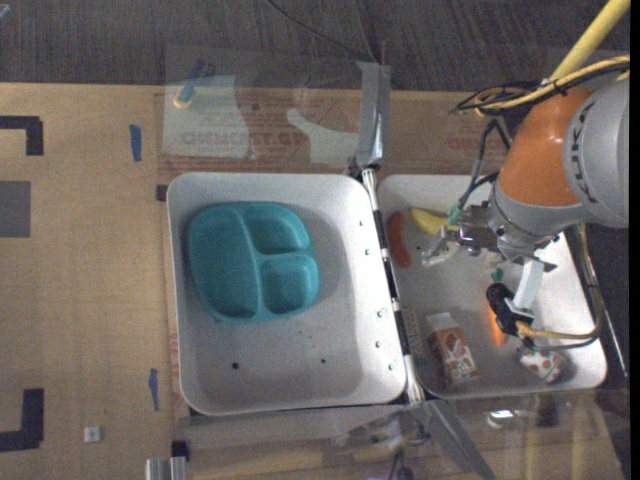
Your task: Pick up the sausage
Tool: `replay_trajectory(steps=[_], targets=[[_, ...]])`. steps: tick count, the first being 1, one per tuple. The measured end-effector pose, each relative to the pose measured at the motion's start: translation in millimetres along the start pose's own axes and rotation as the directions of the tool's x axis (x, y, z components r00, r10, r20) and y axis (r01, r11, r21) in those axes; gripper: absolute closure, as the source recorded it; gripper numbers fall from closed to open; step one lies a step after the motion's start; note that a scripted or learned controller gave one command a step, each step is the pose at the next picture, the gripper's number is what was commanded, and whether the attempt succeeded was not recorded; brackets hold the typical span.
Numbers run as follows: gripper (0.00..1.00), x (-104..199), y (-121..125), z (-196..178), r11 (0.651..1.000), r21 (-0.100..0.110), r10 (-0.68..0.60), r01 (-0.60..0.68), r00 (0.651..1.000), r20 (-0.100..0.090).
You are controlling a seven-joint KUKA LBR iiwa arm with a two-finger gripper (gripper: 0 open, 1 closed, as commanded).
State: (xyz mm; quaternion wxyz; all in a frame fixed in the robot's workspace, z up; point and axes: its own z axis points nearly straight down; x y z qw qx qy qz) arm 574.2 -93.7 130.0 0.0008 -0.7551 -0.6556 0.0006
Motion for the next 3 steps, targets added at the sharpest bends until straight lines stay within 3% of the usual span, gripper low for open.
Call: replay_trajectory(steps=[1, 2, 3], targets=[[0.00, 79.0, 2.3, -54.5, 0.978, -0.003, 0.208, -0.208, 0.978, 0.000], [0.00, 7.2, 44.6, -39.2, 0.987, -0.003, 0.162, -0.162, 0.987, 0.001], [0.00, -10.6, 42.3, -132.2, 0.981, -0.003, 0.194, -0.194, 0.981, 0.001]])
